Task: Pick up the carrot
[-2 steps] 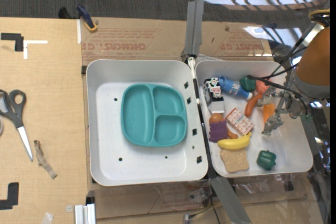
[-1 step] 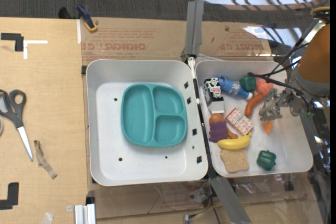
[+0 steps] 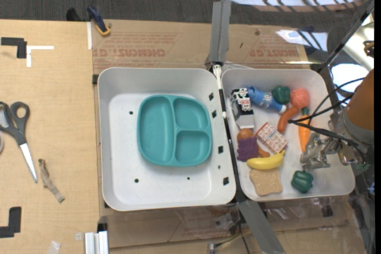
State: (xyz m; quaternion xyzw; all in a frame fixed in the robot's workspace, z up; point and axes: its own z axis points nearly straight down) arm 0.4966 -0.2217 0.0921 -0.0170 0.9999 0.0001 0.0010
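Carrot (image 3: 303, 138) lies in the right bin (image 3: 321, 78), toward its right side, a short orange cone pointing roughly down the view with its top end near a longer orange piece (image 3: 287, 116) that slants up toward a pinkish-red round toy (image 3: 300, 97). Just below and to the right of the carrot hangs the claw (image 3: 314, 154), a tangle of metal and cable low over the bin floor. Whether its fingers are spread or pressed together I cannot tell, and nothing clearly sits between them.

Several things could spoil the pick. The claw sits a little past the carrot's lower tip rather than over its middle, so a close from there might catch only the narrow end, and a tapered, smooth toy would likely squirt out. The long orange piece lies touching or just beside the carrot's top, so a nudge could drag it along or get it gripped instead. A green pepper (image 3: 302, 181) rests just below the claw and could be bumped toward the bin wall. The black cables crossing the carrot area may also snag.

Other toys crowd the bin's left half: a banana (image 3: 266, 160), a slice of bread (image 3: 265, 182), a purple piece (image 3: 246, 148), a small carton (image 3: 271, 138), and a blue bottle (image 3: 265, 99). The left bin (image 3: 113, 128) holds a teal divided plate (image 3: 175, 129).
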